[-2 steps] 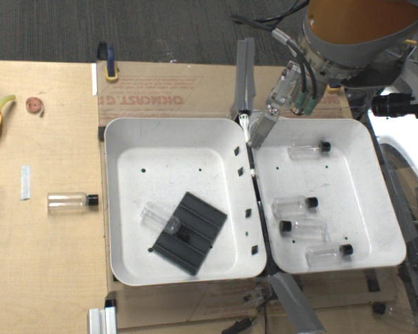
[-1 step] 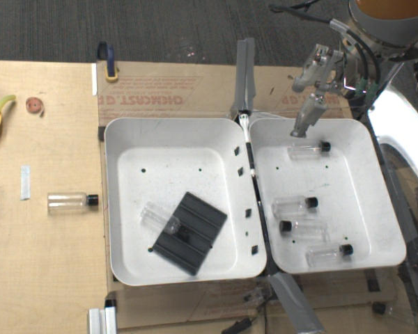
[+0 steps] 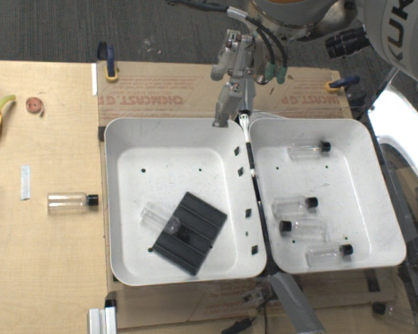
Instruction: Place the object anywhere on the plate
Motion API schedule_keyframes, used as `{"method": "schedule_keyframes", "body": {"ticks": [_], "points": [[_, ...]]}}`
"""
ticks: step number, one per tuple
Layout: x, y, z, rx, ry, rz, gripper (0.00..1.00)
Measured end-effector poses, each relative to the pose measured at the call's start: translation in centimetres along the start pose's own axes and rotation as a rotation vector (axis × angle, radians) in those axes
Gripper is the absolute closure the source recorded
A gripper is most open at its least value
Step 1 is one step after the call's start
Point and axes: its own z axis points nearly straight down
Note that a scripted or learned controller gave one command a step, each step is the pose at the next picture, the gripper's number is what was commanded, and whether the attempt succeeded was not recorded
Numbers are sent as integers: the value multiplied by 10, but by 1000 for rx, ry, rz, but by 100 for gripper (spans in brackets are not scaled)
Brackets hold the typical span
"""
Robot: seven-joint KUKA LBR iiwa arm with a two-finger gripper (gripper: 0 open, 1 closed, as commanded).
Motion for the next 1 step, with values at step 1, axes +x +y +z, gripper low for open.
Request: {"method": "schedule_keyframes", "body": {"ticks": [1], "points": [[-43,74,56,0,-1,-197,0]]}}
